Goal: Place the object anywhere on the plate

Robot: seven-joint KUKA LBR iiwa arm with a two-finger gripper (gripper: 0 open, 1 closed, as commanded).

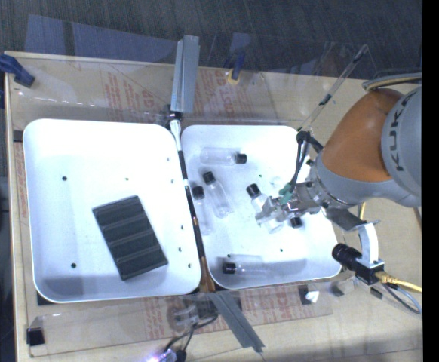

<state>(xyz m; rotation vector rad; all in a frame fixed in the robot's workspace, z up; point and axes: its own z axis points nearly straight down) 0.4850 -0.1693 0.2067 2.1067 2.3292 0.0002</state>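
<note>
1. Camera view: table (91, 89) carries two white bins side by side. Left bin (53, 149) holds the plate (130, 237), a dark ribbed slab lying at a slant toward that bin's near side.
2. Arm (370, 149) comes in from the right, bent over the right bin (280, 138).
3. Right bin holds several clear vials with black caps: one near the far wall (223, 157), one by the divider (213, 191), one along the near wall (244, 265), one mid-bin (256, 193).
4. Gripper (283, 208) sits low in the right bin, right of centre, in a tangle of clear plastic and glare. Cannot tell its opening, nor whether a vial is caught in it.
5. Object judged to be one of these vials; all lie in the right bin, well apart from the plate.
6. Risks, as judgement: clear round vials are slick and may roll or squirt out on closing; a lift with nothing held is likely. Carry must cross the divider between bins, where a loose hold could drop the vial short. A vial set on the ribbed plate could roll off.
</note>
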